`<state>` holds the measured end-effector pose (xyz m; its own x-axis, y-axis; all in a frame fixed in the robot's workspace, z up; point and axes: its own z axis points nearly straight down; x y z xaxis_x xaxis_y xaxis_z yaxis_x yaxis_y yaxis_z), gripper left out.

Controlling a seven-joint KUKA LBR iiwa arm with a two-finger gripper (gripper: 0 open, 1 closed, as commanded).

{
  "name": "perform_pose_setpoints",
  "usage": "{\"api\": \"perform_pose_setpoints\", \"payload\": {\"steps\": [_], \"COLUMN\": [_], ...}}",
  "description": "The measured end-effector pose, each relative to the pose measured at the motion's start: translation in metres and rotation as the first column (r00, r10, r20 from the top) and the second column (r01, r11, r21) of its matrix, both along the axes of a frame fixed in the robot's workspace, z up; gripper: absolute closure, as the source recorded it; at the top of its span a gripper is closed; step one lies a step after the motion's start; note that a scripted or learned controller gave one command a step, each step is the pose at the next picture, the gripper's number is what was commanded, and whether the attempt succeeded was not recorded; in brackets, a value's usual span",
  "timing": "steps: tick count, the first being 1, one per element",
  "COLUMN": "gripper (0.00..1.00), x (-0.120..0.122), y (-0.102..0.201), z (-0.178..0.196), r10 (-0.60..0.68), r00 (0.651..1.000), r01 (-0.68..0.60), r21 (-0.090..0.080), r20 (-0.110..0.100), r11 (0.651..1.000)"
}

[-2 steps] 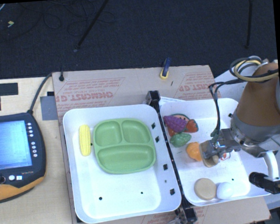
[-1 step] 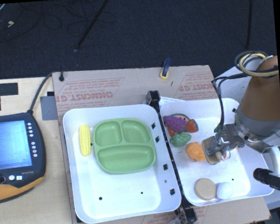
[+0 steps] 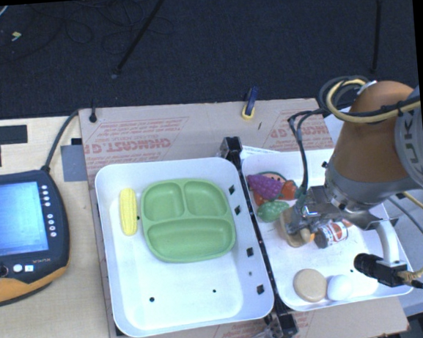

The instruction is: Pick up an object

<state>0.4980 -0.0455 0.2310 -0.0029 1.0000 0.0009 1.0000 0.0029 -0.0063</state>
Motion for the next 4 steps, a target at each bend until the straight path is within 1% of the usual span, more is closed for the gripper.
{"api": "perform_pose_setpoints", "payload": {"steps": [1,2,3,4], "gripper": [1.0,1.0,1.0,1.0], "x": [0.019,0.022,0.034,0.028], "y": [0.047,0.093,0.126,0.128], "z": [0.005,-0.011,0.003,-0.009], "r10": [0.0,-0.001,0.0,-0.003], "r00": [1.0,1.0,1.0,1.0], "r01": [0.0,0.001,0.0,0.003], "r21": [0.0,-0.002,-0.002,-0.003], "r20": [-0.001,-0.003,-0.001,-0.004], "r11": [1.0,1.0,1.0,1.0]}}
